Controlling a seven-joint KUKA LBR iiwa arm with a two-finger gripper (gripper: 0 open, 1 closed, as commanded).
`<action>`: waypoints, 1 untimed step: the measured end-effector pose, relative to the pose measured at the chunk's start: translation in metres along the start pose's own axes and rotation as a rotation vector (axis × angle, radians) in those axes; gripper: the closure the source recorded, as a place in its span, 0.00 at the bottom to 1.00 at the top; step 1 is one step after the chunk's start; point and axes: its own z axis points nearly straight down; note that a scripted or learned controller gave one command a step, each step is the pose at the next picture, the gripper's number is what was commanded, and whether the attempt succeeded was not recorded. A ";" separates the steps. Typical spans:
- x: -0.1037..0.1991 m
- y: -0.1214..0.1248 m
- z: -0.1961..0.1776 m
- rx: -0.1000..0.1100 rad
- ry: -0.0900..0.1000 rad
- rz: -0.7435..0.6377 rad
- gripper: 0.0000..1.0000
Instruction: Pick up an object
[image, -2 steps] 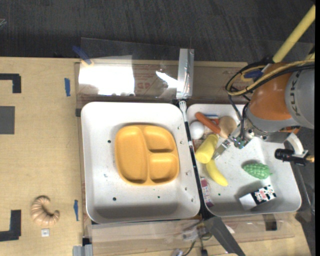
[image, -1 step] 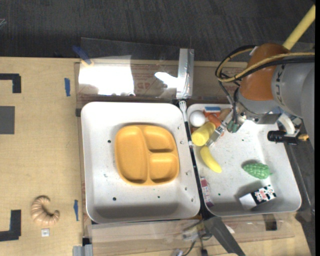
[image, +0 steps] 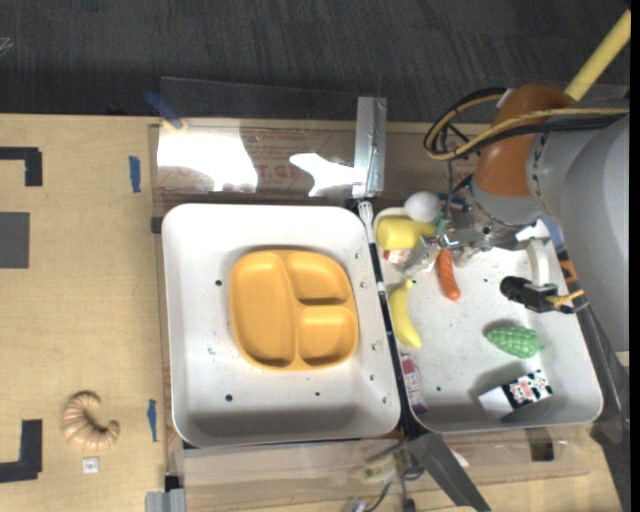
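1. Left bin (image: 190, 330): yellow three-compartment plastic tray (image: 293, 306) lying flat, well apart from the arm
2. Right bin (image: 580, 395), far left corner: curved yellow banana (image: 403, 315), slim orange carrot (image: 448, 276), small white ball (image: 422, 206) crowded close
3. Gripper (image: 455, 236) low over that cluster, beside the carrot; cannot tell finger opening or any hold
4. Best centred over the carrot alone, clear of neighbours, before closing
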 end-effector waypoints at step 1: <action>-0.001 -0.001 -0.011 0.005 -0.003 -0.001 1.00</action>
